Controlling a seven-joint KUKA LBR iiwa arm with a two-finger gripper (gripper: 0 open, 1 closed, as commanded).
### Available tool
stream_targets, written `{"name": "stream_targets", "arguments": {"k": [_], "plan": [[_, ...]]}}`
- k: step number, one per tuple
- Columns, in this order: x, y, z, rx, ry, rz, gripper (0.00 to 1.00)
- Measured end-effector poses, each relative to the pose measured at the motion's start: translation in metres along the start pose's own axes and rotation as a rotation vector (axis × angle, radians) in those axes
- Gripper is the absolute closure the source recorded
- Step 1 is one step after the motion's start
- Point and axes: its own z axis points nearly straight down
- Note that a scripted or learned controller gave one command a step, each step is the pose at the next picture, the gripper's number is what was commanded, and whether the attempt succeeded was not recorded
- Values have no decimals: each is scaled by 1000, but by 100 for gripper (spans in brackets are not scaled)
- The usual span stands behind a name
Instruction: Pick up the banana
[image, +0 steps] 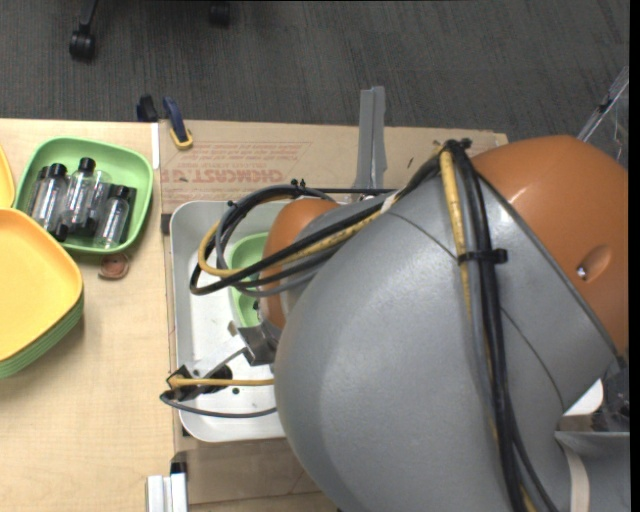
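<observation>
Looming nearest the camera, the grey arm with its orange band covers most of the right side of the view and hides much of the white bin below it. Black and yellow cables loop off the wrist over that bin. A green object peeks out beside the wrist inside the bin. The banana's place cannot be told from here. Farther left on the bench sit stacked yellow plates, and beyond them a green tray holding small dark-capped bottles.
</observation>
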Motion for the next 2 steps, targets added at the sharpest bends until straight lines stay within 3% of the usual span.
{"name": "stream_targets", "arguments": {"k": [1, 2], "plan": [[58, 18, -139, -1, 2, 87, 100], [26, 2, -141, -1, 2, 105, 100]]}}
